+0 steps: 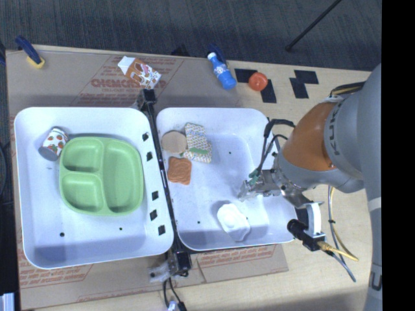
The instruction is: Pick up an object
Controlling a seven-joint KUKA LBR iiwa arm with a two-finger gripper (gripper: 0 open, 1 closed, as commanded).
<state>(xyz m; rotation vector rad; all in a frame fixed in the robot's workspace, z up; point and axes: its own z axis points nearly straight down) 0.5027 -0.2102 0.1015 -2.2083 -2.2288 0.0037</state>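
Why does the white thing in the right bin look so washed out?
In the camera view, bright overhead light blows out the white object against the equally white right bin, leaving little contrast; the picture is also soft, and the gripper is blurred.

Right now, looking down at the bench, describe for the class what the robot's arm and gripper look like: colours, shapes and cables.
The arm is thick, rounded and grey, with a broad orange band above the wrist. Thin black cables loop from the wrist. The small metallic gripper sits at its end, and a black-and-white fitting hangs beside the wrist.
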